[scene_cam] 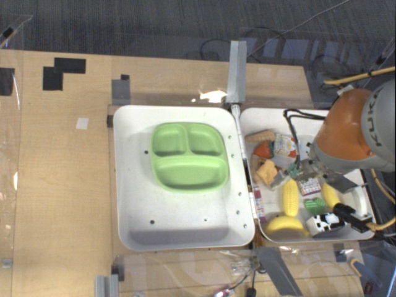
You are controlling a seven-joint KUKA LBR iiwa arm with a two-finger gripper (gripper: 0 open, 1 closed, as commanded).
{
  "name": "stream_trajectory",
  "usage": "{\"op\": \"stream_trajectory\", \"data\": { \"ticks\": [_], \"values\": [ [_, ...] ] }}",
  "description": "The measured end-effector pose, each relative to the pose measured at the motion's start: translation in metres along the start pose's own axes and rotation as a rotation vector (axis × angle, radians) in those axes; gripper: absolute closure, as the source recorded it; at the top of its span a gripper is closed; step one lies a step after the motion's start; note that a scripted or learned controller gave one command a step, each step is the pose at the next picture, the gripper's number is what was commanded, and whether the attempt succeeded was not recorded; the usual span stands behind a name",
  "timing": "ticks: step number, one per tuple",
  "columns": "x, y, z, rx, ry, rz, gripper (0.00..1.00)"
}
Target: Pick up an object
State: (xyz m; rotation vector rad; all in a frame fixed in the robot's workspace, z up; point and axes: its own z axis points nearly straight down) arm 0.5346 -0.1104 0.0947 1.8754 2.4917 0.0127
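The right bin [365,193] holds several toy foods. Among them are a yellow corn cob [289,197], a yellow banana [286,225], an orange cheese wedge [267,173], a red piece [264,149], a tan roll [260,136], a white packet [284,146], a green piece [314,204] and a black-and-white item [325,223]. My gripper [301,167] hangs low over the middle of this bin, just right of the cheese wedge and above the corn. The wrist and orange band [346,132] cover its fingers. No object shows between them.
The left bin [133,221] carries a green divided plate [187,155]. A metal post [236,73] stands behind the wall between the bins. Cables [297,113] loop along the back of the right bin.
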Motion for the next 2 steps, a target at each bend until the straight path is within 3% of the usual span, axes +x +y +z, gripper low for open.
{"op": "stream_trajectory", "data": {
  "ticks": [1,2],
  "values": [
    [0.000,0.003,-0.011,-0.007,-0.001,-0.002,1.00],
    [0.048,0.101,-0.090,0.015,0.011,0.106,1.00]
  ]
}}
